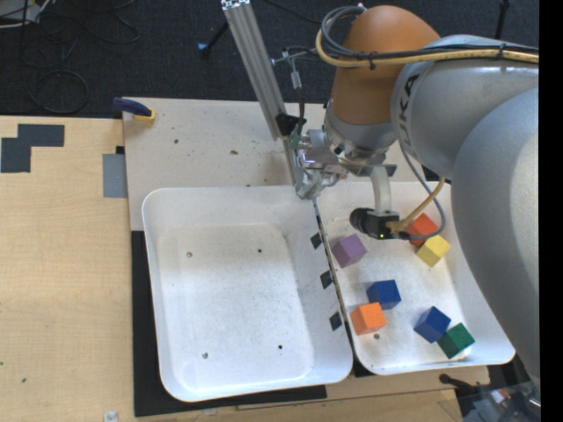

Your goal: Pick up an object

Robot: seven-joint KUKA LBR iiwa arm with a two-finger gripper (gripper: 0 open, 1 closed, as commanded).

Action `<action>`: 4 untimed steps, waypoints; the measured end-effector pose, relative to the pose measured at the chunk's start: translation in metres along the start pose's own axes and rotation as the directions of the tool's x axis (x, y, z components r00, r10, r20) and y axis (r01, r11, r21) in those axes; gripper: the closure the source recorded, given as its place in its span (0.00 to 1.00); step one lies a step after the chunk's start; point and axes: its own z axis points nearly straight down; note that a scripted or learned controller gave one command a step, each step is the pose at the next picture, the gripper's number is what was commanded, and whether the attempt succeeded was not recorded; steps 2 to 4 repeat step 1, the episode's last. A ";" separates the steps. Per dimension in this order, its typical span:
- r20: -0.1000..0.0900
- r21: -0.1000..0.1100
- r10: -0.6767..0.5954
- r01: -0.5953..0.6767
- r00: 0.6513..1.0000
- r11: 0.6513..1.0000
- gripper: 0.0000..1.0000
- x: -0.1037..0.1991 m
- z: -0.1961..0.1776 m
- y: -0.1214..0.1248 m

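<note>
The right bin [488,345] holds several small cubes: a purple one [349,250], a red-orange one [423,227], a yellow one [433,251], a blue one [383,294], an orange one [369,317], a second blue one [432,323] and a green one [456,339]. My gripper [341,205] hangs under the orange wrist band at the far left of that bin, close to the divider. It is just above and behind the purple cube. No cube shows up in its grasp.
The left bin [167,236] lies beside the right one, its white floor speckled with dark dots. A slanted aluminium post [255,60] rises behind the bins. My bulky grey arm covers the right side of the view. A blue-and-yellow clamp [134,109] sits at the bench's far left corner.
</note>
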 end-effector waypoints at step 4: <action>0.000 -0.003 -0.001 0.001 1.000 1.000 1.00 0.045 -0.007 0.000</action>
